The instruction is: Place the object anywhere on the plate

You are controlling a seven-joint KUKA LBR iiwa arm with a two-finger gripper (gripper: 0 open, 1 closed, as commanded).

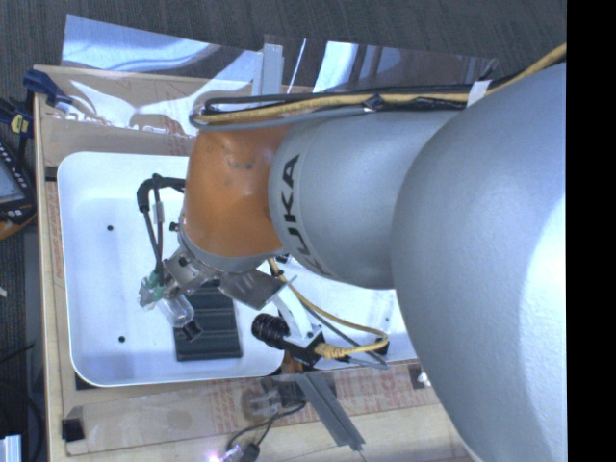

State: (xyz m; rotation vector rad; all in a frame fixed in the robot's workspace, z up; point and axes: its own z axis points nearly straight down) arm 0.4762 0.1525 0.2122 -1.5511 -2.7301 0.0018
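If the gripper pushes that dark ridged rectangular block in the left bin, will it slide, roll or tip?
The dark ridged rectangular block lies flat on the white bin floor, so it would probably slide, not roll or tip. Its ridged top may offer the gripper some hold. It looks rigid.

1 arm [385,191] and 1 white bin [96,258] are visible.

- The arm [404,191] has a smooth grey shell with a soft sheen; its orange band [226,200] looks matt.
- The white bin [96,258] looks like smooth, slightly glossy plastic.
- The desk [173,417] is pale, bare wood.
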